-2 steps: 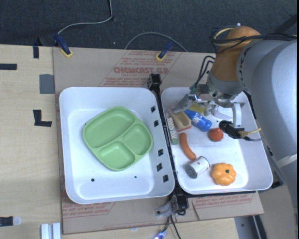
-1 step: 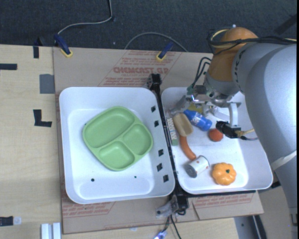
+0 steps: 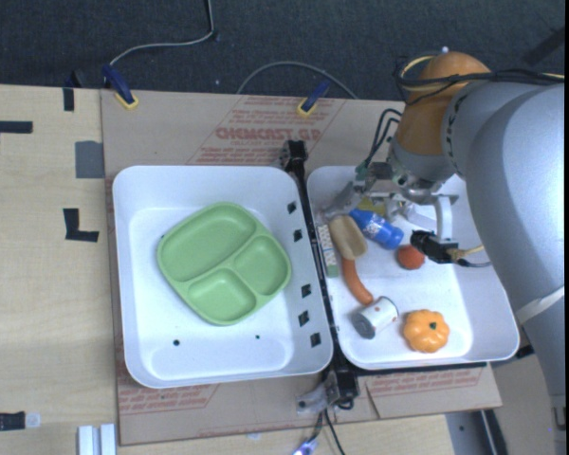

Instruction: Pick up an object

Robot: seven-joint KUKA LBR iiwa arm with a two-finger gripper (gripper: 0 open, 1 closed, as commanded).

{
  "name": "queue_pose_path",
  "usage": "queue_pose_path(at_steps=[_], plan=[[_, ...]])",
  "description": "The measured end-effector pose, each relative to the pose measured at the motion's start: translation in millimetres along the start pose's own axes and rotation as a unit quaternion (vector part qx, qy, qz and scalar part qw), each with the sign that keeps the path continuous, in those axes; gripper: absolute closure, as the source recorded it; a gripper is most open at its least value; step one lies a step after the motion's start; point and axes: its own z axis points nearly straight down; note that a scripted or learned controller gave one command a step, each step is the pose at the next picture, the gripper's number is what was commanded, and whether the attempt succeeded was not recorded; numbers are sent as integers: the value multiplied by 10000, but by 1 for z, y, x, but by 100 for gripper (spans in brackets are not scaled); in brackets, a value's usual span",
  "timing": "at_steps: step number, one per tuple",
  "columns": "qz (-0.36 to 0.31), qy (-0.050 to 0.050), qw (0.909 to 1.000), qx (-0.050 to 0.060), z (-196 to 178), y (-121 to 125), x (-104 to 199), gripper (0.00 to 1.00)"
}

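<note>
Green divided plate (image 3: 225, 262) in left bin (image 3: 133, 254) — cardboard sheet (image 3: 256, 136) beneath, blue-yellow clamps (image 3: 121, 89) at edge.

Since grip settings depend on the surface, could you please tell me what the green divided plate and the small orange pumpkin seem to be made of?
Green divided plate: probably moulded plastic, matte, evenly coloured with soft rounded ridges. Orange pumpkin: likely plastic or rubber toy, smooth with a slight sheen; which one is unclear.

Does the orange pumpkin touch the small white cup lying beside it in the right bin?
Apart. The camera view shows a strip of white bin floor between the pumpkin and the cup.
</note>
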Motion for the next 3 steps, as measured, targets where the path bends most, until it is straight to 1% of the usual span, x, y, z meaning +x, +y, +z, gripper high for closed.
queue_pose_path(at_steps=[1, 2, 3], plan=[[-11, -22, 9999, -125, -2, -8, 1, 0], [-11, -31, 9999, -155, -2, -19, 4, 0], [7, -11, 10000, 5, 0, -1, 8, 0]])
